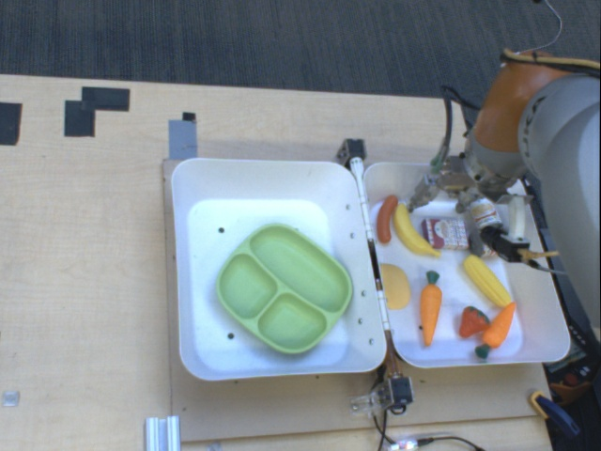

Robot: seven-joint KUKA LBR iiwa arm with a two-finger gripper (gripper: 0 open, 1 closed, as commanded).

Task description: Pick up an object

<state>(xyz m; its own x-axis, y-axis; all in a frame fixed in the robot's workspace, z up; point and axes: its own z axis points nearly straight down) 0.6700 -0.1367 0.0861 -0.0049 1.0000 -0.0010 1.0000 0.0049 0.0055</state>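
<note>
My gripper point(439, 198) hangs over the back of the right bin point(554, 346), open, with nothing between its fingers. Just in front of it lie a yellow banana point(413, 233), a red sausage point(387, 217) and a small white packet with a dark red label point(447, 234). Nearer the front are an ear of corn point(488, 281), an orange carrot point(429, 312), a second carrot point(501, 324), a red strawberry point(472, 321) and a pale orange round piece point(397, 287).
The left bin point(188, 252) holds a green divided plate point(285, 287). A ridge point(369, 252) separates the two bins. The arm's wrist with its orange band point(512, 111) comes in from the upper right, above the right bin's far corner.
</note>
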